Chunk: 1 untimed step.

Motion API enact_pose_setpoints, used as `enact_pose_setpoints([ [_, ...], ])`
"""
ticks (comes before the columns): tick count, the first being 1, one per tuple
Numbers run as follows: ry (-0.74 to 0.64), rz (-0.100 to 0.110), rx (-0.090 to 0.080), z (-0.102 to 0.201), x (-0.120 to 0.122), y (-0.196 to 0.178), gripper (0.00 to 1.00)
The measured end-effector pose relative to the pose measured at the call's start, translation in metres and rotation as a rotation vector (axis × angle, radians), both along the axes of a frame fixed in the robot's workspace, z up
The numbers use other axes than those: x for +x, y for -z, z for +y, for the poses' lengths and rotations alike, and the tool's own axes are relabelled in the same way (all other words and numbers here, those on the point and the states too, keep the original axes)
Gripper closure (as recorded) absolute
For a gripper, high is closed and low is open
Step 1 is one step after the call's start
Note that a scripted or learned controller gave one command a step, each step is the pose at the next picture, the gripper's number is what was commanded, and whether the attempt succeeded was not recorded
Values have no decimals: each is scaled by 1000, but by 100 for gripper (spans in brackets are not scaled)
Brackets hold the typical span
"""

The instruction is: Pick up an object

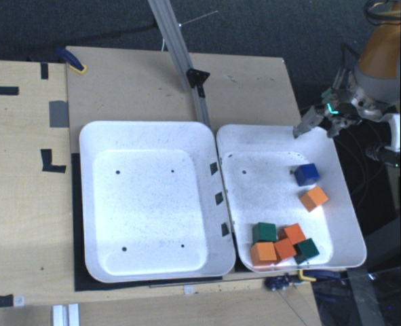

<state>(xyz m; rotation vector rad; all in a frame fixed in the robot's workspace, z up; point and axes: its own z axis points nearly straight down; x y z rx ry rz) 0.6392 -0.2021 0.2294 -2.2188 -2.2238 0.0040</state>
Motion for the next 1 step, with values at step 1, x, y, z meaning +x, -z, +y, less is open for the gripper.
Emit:
enact_pose_setpoints([
  [1, 0, 5, 1, -3, 0, 64, 0],
])
